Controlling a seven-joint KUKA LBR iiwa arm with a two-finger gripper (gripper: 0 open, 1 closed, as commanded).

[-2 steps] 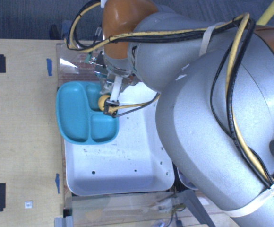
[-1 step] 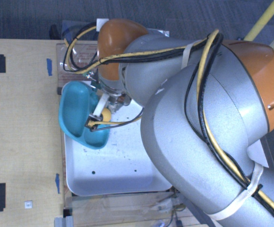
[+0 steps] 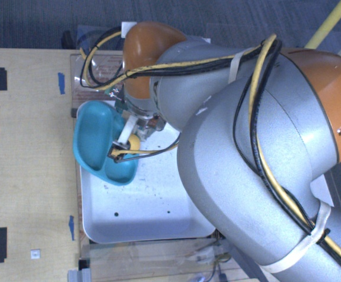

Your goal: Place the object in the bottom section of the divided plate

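A blue divided plate (image 3: 95, 138) lies tilted at the left end of a white bin (image 3: 141, 216), with a ridge splitting it into sections. My gripper (image 3: 134, 133) hangs over the plate's right rim, under the orange wrist band. A small yellow object (image 3: 134, 141) shows right at the gripper's tip, above the plate's right edge. I cannot tell whether it is gripped or only lies beneath. The arm hides the plate's right side.
My grey arm covers the bin's right half and everything further right. The wooden bench (image 3: 29, 157) to the left bears black marks and blue tape strips. A few dark specks (image 3: 116, 214) dot the bin floor.
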